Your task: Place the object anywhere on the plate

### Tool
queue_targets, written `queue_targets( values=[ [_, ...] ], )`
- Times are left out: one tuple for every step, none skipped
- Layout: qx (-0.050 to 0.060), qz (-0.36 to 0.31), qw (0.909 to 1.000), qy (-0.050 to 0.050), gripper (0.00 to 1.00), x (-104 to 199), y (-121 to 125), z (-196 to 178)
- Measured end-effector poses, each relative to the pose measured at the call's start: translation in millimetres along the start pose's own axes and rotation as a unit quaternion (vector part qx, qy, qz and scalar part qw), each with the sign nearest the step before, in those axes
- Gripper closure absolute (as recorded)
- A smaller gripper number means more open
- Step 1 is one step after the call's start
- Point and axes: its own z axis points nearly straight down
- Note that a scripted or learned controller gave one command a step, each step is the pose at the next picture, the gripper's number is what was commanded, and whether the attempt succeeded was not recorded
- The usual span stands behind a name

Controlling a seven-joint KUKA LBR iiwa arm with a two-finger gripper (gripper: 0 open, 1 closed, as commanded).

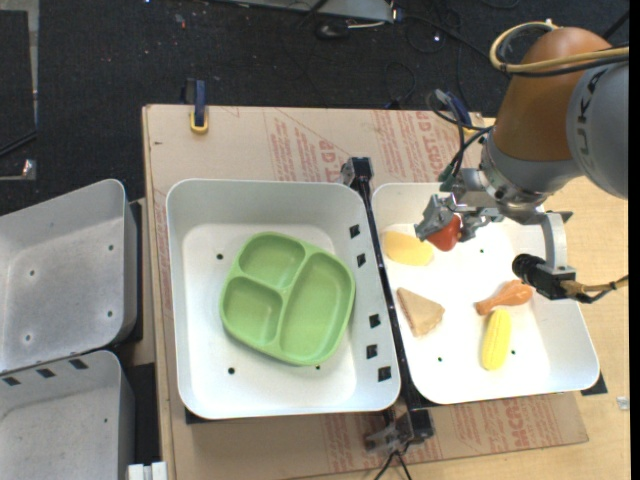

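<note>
Single overhead view, slanted. Desk [260, 133] carries two shallow white bins side by side.

Left bin [190, 298]: holds a green plate [288, 296] with three compartments, two small ones toward the far-left side and one long one on the right. The plate sits tilted relative to the bin walls, roughly central in the bin.

Right bin [560, 358]: contains a pale yellow rounded piece [408, 249] near the bin's left wall, a tan wedge-shaped piece [421, 313] nearer the front, an orange piece [505, 296] toward the right, and a yellow corn cob [496, 339] just in front of the orange piece; whether those two touch is not resolvable.

Arm enters from the right, orange band large in the upper right corner. The gripper [443, 224] hangs over the far-left part of the right bin. A small red object [447, 233] sits at the tip of the fingers, just right of the pale yellow piece and partly overlapped by the grey finger hardware. The fingers appear closed narrowly around it, red showing between and below them. Whether the red object is lifted clear of the bin floor or resting on it cannot be told from this angle. Its shape is partly hidden; only a rounded red lower part is visible.

A black fitting [530, 268] with a cable lies over the bin's right side, near the orange piece.
</note>
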Motion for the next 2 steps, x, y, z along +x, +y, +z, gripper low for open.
queue_targets(
  values=[
    [0.001, 0.0, 1.0, 0.0, 1.0, 59, -11, -5],
    [0.001, 0.0, 1.0, 0.0, 1.0, 110, -11, 7]
  ],
)
